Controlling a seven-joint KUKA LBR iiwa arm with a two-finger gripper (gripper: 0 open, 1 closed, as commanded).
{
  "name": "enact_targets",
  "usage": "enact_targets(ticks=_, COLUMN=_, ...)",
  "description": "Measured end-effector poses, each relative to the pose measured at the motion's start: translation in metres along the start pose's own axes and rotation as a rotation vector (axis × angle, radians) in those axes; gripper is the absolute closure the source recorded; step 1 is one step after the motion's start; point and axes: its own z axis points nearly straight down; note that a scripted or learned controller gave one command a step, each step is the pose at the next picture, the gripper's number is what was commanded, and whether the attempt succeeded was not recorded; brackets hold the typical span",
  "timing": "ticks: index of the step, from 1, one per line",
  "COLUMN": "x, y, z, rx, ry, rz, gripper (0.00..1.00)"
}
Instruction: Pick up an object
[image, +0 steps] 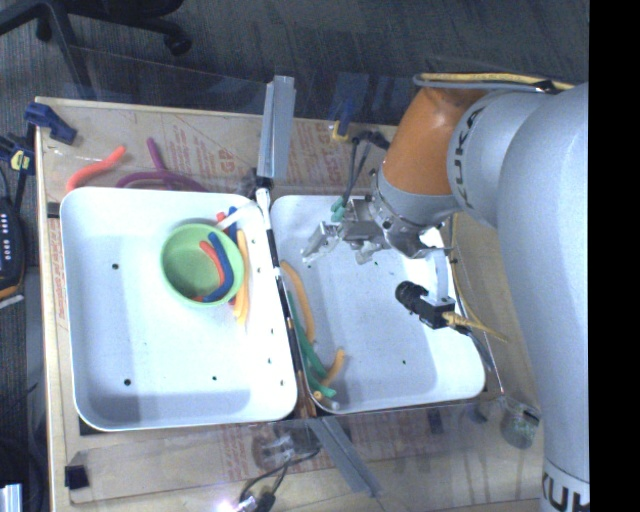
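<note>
- The plywood bench (150, 450) sits over dark carpet (330, 40), with black office-chair legs (165, 35) at the top left.
- Loose on the wood behind the bins: a blue clamp-like thing (50, 122), a thin orange-red strip (97, 167) and a purple bendy tube (165, 180).
- The big grey arm (520, 200) comes in from the right. Its orange band (430, 140) is above the back of the right white bin (400, 370).
- The metal gripper (328, 240) points left over that bin's upper left part, near the back wall. Honestly can't tell if it's open or closed, and I can't make out anything in it.
- The left white bin (120, 380) has a round green bowl (190, 262) in its upper right area. A red curved piece (215, 255) lies inside the bowl and a yellow-orange stick (240, 285) sits against its right side.
- The things to pick in the right bin all hug the left wall, apart from the gripper.
- A long orange curved tube (300, 300) runs down that wall.
- A green bendy piece (318, 368) and a short yellow-orange piece (336, 362) are bunched in the lower left corner.
</note>
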Motion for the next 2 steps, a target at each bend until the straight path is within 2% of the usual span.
enact_targets(ticks=1, x=-0.011, y=-0.021, z=0.05, rx=0.0, ry=-0.002, rz=0.032, gripper=0.0)
enact_targets(ticks=2, x=-0.071, y=0.011, z=0.048, rx=-0.003, ry=-0.002, rz=0.15, gripper=0.0)
